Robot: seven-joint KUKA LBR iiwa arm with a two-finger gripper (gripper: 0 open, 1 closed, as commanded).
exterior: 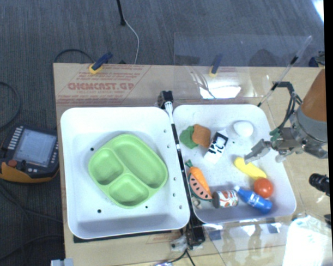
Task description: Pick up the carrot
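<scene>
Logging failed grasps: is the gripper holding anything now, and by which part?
Nothing. The gripper hangs above the banana, fingers apart; the carrot lies untouched.

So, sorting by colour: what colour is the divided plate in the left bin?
Light green plate, seen in the camera view.

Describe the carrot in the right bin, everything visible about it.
The carrot is a small orange toy, plastic-looking, with a green tip at its upper-left end. It lies flat on the floor of the right bin, close to the wall shared with the left bin, pointing diagonally down and to the right. Its lower end meets the watermelon slice just below it. The end effector is off to its right, above the banana, not touching the carrot.
</scene>
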